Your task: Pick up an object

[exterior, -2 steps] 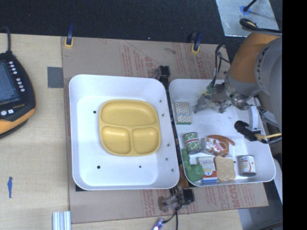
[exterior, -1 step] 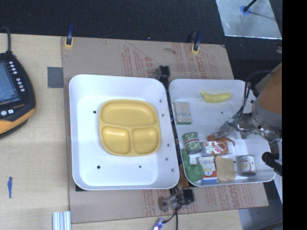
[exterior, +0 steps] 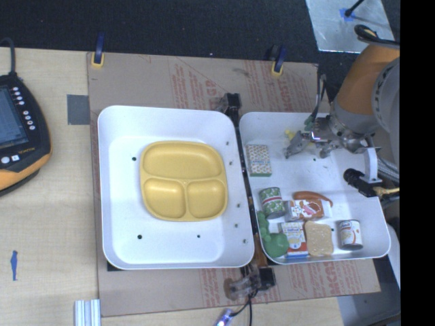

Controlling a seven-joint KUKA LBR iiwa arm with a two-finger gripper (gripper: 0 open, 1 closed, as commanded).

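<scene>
My gripper (exterior: 306, 151) hangs over the back part of the right bin (exterior: 370, 250), reaching in from the right on the grey arm with its orange band (exterior: 363, 73). Its fingers stand spread apart with only white bin floor between them. Left of it lies a small green patterned box (exterior: 258, 159). Toward the front of the bin sit a green can (exterior: 270, 202), a red sausage (exterior: 312, 198), a small carton (exterior: 297, 211), a slice of bread (exterior: 318, 240), a white and red can (exterior: 349, 234) and a green pepper (exterior: 274, 243).
The left bin (exterior: 115, 243) holds a yellow divided plate (exterior: 183, 180). A teach pendant (exterior: 17, 131) lies at the bench's left edge. A black part (exterior: 359, 181) juts in over the right bin's right side. Clamps (exterior: 276, 60) hold the cardboard at the back.
</scene>
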